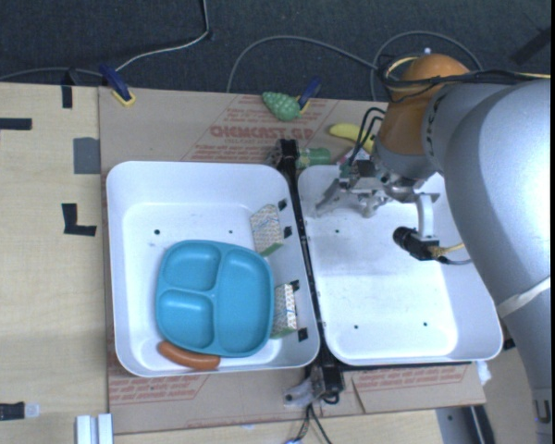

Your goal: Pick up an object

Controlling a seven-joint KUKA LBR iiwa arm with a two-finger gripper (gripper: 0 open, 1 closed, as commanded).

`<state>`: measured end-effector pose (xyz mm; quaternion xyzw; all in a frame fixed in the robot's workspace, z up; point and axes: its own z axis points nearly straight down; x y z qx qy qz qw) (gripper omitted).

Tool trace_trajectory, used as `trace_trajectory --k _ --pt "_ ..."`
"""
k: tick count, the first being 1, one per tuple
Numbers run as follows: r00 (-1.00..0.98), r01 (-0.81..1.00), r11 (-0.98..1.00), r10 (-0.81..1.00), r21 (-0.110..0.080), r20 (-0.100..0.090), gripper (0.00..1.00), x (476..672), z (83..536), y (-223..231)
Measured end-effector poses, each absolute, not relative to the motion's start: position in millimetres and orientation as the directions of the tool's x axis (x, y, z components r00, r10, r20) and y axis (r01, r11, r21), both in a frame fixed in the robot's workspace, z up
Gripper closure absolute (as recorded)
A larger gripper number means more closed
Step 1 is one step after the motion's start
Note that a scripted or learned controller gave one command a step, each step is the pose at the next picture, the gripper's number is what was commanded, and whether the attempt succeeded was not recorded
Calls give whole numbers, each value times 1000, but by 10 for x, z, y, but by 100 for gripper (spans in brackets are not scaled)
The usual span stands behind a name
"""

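Red lettering printed on the brown cardboard sheet (180,128) under the bins, just above the upper rim of the left bin (129,248), near the top middle of the bench. Reads roughly "CHEMCAST", followed by more letters too blurred to make out. Further faint red print along the cardboard's lower strip below both bins, too small to read. Nothing legible elsewhere.

The right bin's (388,313) floor lay open across its middle and near side. In the left bin (139,211) a blue plate (213,296) took up most of the floor, an orange sausage (189,356) against its near edge, leaving room only along the far side.
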<state>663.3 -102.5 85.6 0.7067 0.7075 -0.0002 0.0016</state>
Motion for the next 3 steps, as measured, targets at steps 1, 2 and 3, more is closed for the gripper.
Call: trace_trajectory --k 1,2,3 --pt "-2 1000 2 1000 1 -2 0 6688 856 -1060" --pt "-1 1000 1 1000 2 -3 0 6687 855 -1005" --pt "-1 1000 1 1000 2 -5 100 6688 956 -1006"
